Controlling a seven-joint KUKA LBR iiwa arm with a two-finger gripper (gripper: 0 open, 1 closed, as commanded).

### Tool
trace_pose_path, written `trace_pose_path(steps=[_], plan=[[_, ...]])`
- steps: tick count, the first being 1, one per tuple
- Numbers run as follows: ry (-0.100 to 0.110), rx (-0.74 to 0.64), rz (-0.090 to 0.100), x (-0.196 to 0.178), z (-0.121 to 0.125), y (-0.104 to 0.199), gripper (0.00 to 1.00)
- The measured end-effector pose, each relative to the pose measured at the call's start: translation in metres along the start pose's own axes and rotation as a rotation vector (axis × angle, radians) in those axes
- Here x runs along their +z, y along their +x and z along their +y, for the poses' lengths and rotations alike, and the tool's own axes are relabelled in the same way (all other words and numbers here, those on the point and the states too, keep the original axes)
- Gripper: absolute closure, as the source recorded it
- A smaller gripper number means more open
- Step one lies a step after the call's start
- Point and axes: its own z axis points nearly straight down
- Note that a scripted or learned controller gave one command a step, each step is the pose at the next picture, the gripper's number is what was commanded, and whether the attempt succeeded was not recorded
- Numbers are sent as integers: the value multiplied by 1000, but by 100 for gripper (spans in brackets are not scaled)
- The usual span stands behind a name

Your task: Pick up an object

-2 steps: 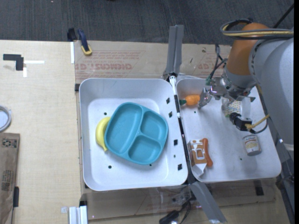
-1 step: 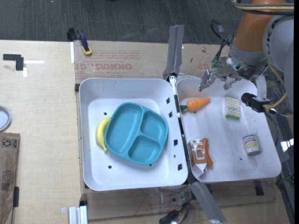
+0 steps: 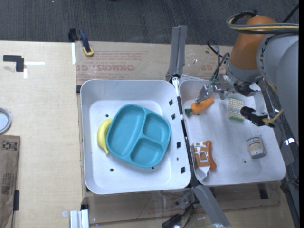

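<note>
In the right bin [image 3: 228, 137] an orange toy carrot [image 3: 202, 105] with a green tip lies near the back left corner. My gripper [image 3: 210, 90] hangs right over the carrot's upper right end, very close to it or touching it; I cannot tell which. A pale mesh-patterned block [image 3: 235, 109] sits just right of the carrot. Toward the front are a small grey can [image 3: 255, 147] and an orange-and-white packet [image 3: 203, 156] against the left wall.
The left bin [image 3: 86, 141] holds a blue divided plate [image 3: 138, 136] with a yellow banana-shaped piece [image 3: 102, 134] tucked under its left edge. A raised divider [image 3: 180, 122] separates the bins. The arm's grey body [image 3: 280, 56] looms over the right bin's back right corner.
</note>
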Motion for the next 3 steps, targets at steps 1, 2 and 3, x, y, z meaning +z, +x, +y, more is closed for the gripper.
trace_pose_path(steps=[1, 2, 3], plan=[[-10, -9, 4, 5, -14, -12, 0], [15, 99, 2, 20, -3, 9, 0], [15, 99, 2, 20, -3, 9, 0]])
